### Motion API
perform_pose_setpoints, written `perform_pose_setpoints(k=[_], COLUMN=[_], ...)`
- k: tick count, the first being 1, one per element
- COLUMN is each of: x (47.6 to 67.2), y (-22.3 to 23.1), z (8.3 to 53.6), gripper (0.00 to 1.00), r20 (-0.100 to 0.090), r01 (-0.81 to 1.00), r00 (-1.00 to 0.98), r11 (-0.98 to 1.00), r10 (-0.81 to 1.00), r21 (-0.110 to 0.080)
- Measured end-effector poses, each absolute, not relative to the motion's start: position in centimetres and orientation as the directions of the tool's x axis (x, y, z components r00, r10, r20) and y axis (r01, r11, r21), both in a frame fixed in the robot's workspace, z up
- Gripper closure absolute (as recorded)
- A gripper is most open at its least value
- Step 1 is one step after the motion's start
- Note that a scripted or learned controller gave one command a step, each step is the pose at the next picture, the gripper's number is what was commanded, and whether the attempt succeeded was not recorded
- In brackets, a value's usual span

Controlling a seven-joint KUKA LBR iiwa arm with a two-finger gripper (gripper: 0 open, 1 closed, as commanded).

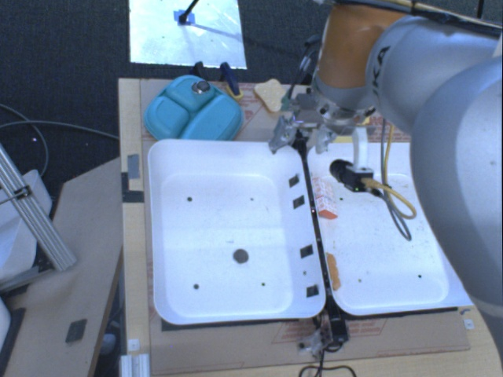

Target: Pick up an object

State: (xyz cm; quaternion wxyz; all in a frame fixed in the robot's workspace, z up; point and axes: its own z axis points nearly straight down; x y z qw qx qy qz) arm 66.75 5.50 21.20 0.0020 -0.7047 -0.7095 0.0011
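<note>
Grey casing of the arm (448,93) is taking up the right side and is covering the far right corner of the right bin (377,265), so what is lying under it is hidden from me. The gripper (302,136) is half lost among shadow and its own metal parts, and I cannot tell whether the jaws are spread or pressed together. The arm is reaching in from the right and bending over, with the orange band (346,45) above the wrist. The wrist is pointing down, and the gripper is hanging over the far end of the line where the two bins are meeting. A red-and-white packet (324,197) is lying in the right bin, just beside that line, near the gripper but apart from it. Further along the same wall an orange-brown piece (333,271) is lying, too small to name. On the floor of the left bin (212,226) a dark round thing (240,255) is sitting, blurred and well apart from the gripper. Behind the left bin a teal lidded container (192,112) is resting just beside the far rim. Dark blue handles (230,77) are showing behind it, partly hidden. A tan piece (269,94) is lying near them on the bench. A shiny square sheet (186,20) is lying on the dark floor, and aluminium rails (35,218) are being cut off by the left edge.
</note>
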Motion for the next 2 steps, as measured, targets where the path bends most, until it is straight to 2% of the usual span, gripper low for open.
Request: perform_pose_setpoints(k=[1,2], x=[62.1,61.8], y=[4.1,3.1], z=[28.1,17.9], gripper=[0.0,0.0], r20=[0.001,-0.001], r01=[1.0,1.0], r00=[0.001,0.0], r11=[-0.001,0.0], r10=[1.0,1.0], r21=[0.004,-0.006])
